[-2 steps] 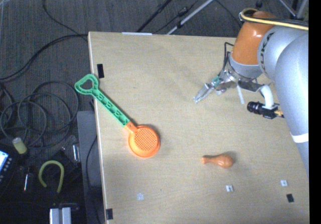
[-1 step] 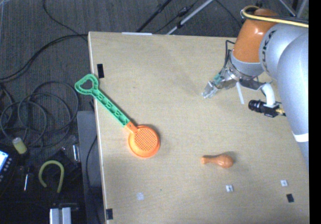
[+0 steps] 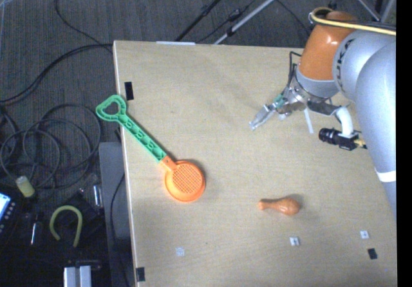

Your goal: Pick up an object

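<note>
Nearest the camera: one small orange pear-shaped object (image 3: 280, 205), lying on its side on the worktop (image 3: 212, 73) toward the lower right, its narrow end pointing left.
Sieve paddle: one toy paddle (image 3: 154, 150) with a green handle and a round orange mesh head; the looped end of the handle overhangs the worktop's left edge, and the head lies left of the pear-shaped object and well apart from it.
Count of loose objects on the worktop: two, the orange pear-shaped object and the paddle.
Small marks: a few dark and pale squares (image 3: 294, 240) sit flat near the worktop's lower edge, and one dark mark near its left edge.
Arm: one grey arm with an orange band (image 3: 322, 54) reaches in from the right over the upper right part of the worktop.
Pincer: one pincer (image 3: 257, 121) points down and left, its two thin fingers close together at the tips with nothing between them; it is above bare worktop, well apart from both objects.
Floor: black cables (image 3: 45, 144) coil on the dark carpet to the left, with one green U-shaped piece (image 3: 64, 221) among them.
</note>
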